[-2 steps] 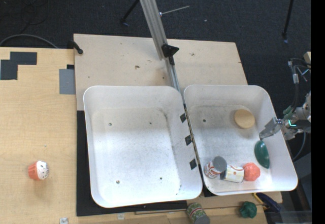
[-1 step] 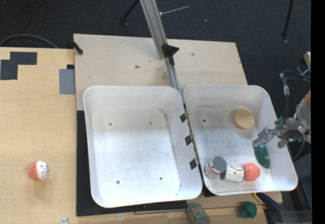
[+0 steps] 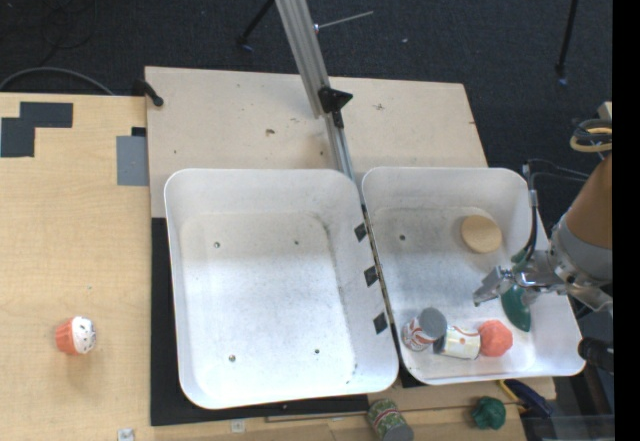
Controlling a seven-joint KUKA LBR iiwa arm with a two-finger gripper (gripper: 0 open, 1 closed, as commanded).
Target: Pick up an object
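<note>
You're looking down on a dark carpeted floor [image 3: 450, 9] strewn with cables. A pale wooden board [image 3: 250, 119] lies beside a light wooden tabletop [image 3: 70, 229].

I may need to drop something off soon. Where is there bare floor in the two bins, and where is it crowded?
The left bin has bare floor throughout. In the right bin, the back left is free, beside the tan disc. Its front edge is crowded: grey cap, white cup, red ball, gripper just above.

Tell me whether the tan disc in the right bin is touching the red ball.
Apart. The camera view shows the tan disc high in the right bin and the red ball near its front edge, with bare bin floor between them.
</note>
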